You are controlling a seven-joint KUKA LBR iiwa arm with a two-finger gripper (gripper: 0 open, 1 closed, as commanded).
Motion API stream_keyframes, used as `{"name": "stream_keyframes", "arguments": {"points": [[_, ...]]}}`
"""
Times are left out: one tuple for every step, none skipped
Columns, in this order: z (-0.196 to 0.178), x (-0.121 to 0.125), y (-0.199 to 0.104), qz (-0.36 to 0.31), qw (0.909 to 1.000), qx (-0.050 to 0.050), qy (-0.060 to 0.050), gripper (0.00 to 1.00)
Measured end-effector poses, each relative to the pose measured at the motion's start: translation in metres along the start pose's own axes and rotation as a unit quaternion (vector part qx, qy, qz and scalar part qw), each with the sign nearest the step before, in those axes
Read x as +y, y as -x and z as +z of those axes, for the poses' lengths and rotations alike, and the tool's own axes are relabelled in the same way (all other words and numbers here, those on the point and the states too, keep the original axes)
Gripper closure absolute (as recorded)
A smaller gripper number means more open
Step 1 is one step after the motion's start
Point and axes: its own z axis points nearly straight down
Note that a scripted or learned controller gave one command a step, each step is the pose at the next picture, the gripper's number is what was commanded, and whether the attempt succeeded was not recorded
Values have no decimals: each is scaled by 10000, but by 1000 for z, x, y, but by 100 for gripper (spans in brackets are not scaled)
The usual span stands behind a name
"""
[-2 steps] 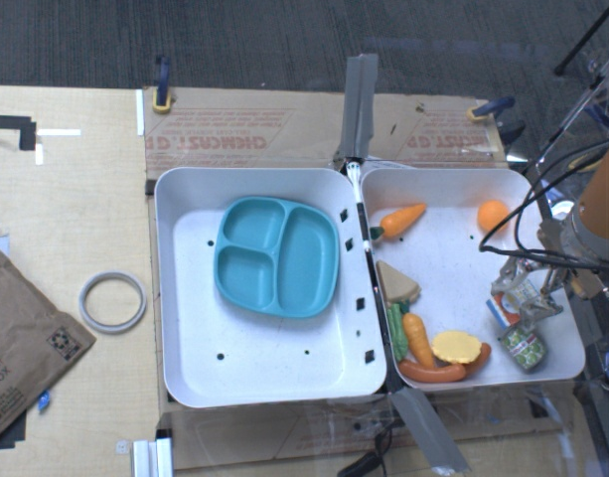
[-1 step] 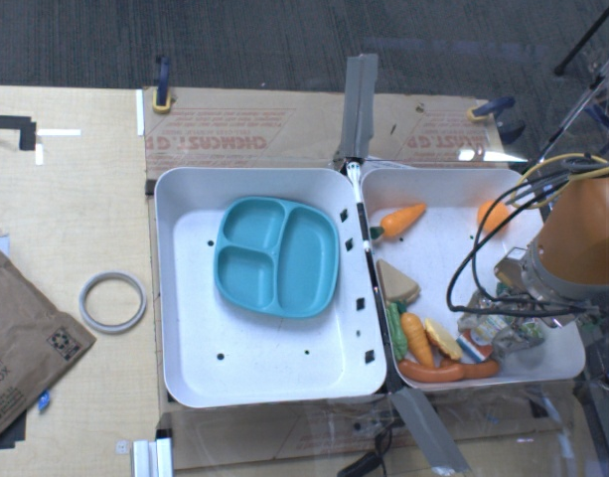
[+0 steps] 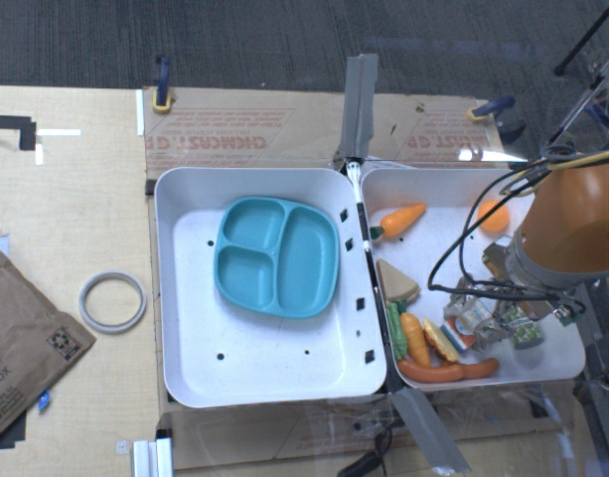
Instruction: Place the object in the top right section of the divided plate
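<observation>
Left bin (image 3: 185,296): holds 1 teal divided plate (image 3: 277,257) with 3 sections, lying flat near the bin's middle.
Right bin (image 3: 438,202): holds toy foods. 1 carrot (image 3: 398,220) at the far left corner, 1 orange (image 3: 494,217) near the arm, 1 sandwich wedge (image 3: 396,283), 1 red sausage (image 3: 447,371) along the near wall.
Arm (image 3: 574,222): orange band over the right bin's right side.
Gripper (image 3: 480,318): low among the foods in the right bin; finger state cannot be told.
Bench: 1 tape roll (image 3: 112,300) left of the bins.
</observation>
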Motion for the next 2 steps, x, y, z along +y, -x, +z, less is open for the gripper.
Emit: {"name": "stream_keyframes", "arguments": {"points": [[-121,-5,8,-264,9997,-4,-2,100],[-26,-32,30,-929,9957,3,12,100]]}}
